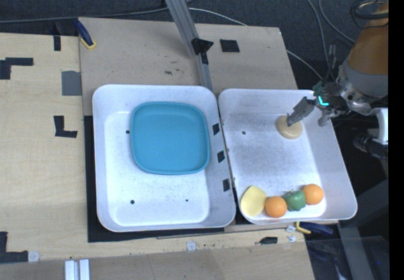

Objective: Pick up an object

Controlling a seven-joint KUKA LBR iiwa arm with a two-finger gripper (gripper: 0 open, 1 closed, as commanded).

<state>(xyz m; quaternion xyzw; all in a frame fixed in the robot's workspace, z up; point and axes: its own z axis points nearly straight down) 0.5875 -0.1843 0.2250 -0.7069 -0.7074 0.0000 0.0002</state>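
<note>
Two white bins sit side by side on the bench. The left bin (pixel 113 146) holds a blue plate (pixel 169 137). The right bin (pixel 265 159) has a tan disc (pixel 290 128) near its far right side. The arm (pixel 369 58) reaches in from the right, and its gripper (pixel 295 118) sits directly above the disc, touching or almost touching it; whether its fingers are apart or together cannot be told. At the near edge lie a yellow piece (pixel 252 200), an orange ball (pixel 275 207), a green object (pixel 295 200) and another orange ball (pixel 313 194).

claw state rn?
Claw: cannot be told; it sits right over the beige round piece in the right bin.
</note>
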